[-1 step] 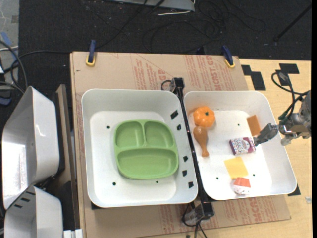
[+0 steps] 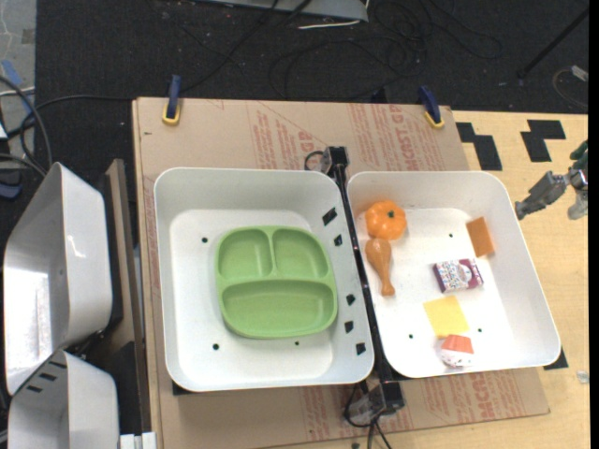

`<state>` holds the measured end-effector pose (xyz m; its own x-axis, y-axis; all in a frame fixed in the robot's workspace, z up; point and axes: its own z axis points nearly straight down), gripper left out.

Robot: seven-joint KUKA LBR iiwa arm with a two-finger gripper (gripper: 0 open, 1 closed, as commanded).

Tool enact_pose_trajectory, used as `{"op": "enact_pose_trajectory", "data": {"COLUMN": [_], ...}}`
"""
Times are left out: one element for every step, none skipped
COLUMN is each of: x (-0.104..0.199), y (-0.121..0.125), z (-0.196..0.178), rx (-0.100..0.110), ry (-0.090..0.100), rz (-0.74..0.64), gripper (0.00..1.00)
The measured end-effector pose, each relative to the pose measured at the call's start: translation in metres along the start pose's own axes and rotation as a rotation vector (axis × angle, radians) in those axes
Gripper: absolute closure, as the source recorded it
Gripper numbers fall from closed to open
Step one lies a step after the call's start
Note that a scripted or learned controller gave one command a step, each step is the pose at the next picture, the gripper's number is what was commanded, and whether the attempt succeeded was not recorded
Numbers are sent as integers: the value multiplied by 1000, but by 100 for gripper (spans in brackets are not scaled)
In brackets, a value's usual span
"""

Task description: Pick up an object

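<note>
Gripper (image 2: 547, 193) at the right edge of the view, outside the right bin (image 2: 524, 349), above the counter (image 2: 562, 148). Too small and blurred to tell how the jaws stand; nothing visible between them, touching nothing. Right bin contents: orange pumpkin (image 2: 386, 221) at far left, drumstick (image 2: 380, 264) just near of it, orange block (image 2: 481, 237) far right, purple carton (image 2: 457, 275) mid, yellow square (image 2: 445, 315), red-white item (image 2: 456, 349) nearest. Left bin (image 2: 178, 344) holds a green divided tray (image 2: 277, 282).
</note>
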<state>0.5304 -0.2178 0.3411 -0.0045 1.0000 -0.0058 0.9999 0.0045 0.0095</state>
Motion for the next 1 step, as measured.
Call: {"op": "enact_pose_trajectory", "data": {"x": [-1], "y": [61], "z": [-126], "rx": [-6], "ry": [-2], "rz": [-2], "gripper": [0]}}
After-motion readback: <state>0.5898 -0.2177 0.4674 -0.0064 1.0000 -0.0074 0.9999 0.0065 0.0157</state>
